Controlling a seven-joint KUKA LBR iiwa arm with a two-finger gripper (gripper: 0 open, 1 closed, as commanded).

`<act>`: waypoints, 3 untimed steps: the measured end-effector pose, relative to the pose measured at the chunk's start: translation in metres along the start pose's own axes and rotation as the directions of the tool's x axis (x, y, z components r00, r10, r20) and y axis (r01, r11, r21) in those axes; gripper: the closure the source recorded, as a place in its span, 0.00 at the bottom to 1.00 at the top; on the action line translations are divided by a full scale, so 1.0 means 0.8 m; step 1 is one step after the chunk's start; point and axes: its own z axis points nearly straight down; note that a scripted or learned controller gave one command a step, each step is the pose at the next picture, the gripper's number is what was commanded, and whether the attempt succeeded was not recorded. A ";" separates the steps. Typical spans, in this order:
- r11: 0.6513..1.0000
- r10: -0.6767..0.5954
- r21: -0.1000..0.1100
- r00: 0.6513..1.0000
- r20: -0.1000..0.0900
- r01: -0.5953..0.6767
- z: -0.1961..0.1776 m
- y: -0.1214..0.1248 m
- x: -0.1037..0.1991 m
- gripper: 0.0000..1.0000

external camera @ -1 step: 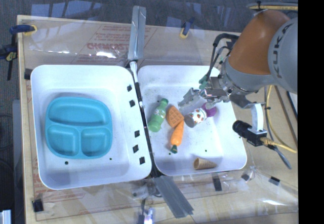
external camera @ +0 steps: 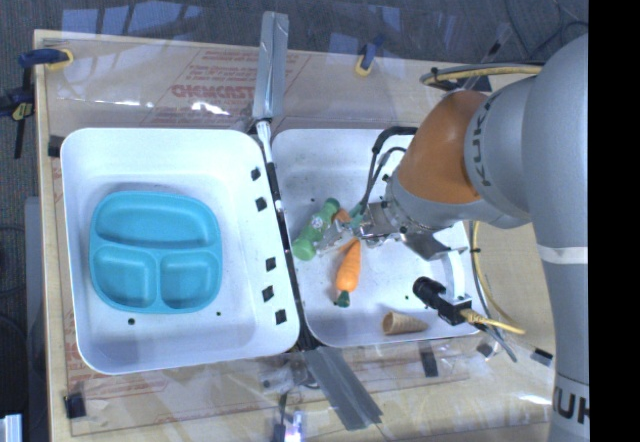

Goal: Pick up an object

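The carrot (external camera: pixel 348 268) is coloured orange, with a dark green end. Just left of the carrot, a green bottle (external camera: pixel 312 235) is seen, with a pale patch on it. Below and right of the carrot, a cone (external camera: pixel 403 323) is coloured light brown. Plain white is seen on the right bin (external camera: pixel 330 165) around the carrot and on the left bin (external camera: pixel 72 190) well left of it. Far left of the carrot, a plate (external camera: pixel 155 250) is coloured blue-green all over. Small black squares (external camera: pixel 268 265) are dotted in a row left of the carrot. Right of the carrot, the arm (external camera: pixel 525 150) is coloured grey, with an orange band (external camera: pixel 445 160). Above the carrot, red letters (external camera: pixel 215 88) are printed on the light brown bench (external camera: pixel 120 80).
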 end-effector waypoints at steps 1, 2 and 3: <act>0.999 -0.034 0.002 0.999 -0.003 0.034 0.025 -0.025 -0.014 0.00; 0.999 -0.039 0.002 0.999 -0.002 0.039 0.013 -0.024 -0.015 1.00; 0.991 -0.131 -0.001 0.991 0.000 0.131 -0.164 -0.007 0.008 1.00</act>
